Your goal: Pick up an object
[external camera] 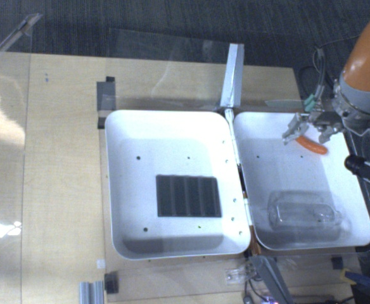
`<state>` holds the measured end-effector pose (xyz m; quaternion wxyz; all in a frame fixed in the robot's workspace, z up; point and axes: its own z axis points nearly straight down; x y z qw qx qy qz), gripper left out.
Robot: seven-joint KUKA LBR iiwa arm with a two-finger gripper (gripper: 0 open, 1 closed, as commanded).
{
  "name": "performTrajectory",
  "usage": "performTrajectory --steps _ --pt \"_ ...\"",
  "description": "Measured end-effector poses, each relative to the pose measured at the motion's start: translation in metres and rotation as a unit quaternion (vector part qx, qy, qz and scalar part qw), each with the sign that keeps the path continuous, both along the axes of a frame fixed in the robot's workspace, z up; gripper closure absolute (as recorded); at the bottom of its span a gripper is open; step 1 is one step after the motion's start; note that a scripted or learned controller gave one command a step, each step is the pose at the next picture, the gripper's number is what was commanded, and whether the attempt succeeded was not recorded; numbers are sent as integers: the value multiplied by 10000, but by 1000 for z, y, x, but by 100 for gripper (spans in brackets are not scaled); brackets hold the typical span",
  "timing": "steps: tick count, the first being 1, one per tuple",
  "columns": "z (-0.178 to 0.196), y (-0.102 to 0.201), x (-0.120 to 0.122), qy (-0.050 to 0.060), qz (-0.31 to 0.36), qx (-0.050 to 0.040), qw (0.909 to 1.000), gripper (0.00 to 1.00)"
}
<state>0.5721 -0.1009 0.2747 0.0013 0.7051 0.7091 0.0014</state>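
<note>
Wooden bench (58, 189) | gripper (310, 126) (grip state unclear) above orange object (313, 146), right bin (356, 230)

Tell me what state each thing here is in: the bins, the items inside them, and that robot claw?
Left shallow white bin: holds one dark ribbed rectangular pad, lying flat.
Right shallow white bin: holds two things.
Small orange sausage-shaped piece: lying on the bin floor near the far edge, not lifted.
Clear plastic container: lying on its side near the front edge.
Two-finger gripper: low over the orange piece; grip cannot be judged.
</note>
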Motion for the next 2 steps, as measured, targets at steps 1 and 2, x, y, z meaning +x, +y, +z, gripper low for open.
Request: performTrajectory --steps 1,2 --pt "-58 -49 58 -3 524 -8 9986 0" --pt "-86 -84 96 -17 1224 -19 9925 0"
